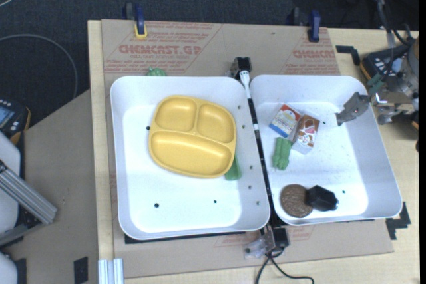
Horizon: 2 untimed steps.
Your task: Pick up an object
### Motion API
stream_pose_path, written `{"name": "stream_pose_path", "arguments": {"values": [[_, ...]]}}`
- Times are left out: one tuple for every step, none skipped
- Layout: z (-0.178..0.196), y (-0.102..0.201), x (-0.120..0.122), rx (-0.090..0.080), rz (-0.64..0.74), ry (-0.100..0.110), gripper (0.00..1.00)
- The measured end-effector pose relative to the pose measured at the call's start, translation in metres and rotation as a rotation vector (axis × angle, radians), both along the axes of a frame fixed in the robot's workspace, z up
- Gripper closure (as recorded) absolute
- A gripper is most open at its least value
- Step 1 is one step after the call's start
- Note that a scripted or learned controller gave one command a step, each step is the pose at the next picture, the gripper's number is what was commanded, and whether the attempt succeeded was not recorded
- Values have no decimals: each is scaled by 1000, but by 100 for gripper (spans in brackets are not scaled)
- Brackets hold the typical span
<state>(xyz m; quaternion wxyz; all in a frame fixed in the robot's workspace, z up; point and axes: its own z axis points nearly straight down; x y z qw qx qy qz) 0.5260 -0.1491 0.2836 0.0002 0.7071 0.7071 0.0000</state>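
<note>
- Gripper hangs at the right bin's upper right edge; whether its jaws are released or clenched cannot be told.
- Below-left lie a small carton, brown packet, green piece, brown disc, black object.
- Left bin holds a yellow divided plate.

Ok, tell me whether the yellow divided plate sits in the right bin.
No, the yellow divided plate lies in the left bin, while the right bin holds small items.

Bright even light, mild softness
</note>
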Motion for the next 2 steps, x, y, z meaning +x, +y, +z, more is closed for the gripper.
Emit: {"name": "stream_pose_path", "arguments": {"values": [[11, 0, 1, -1, 1, -3, 100], [-50, 99, -19, 6, 9, 9, 100]]}}
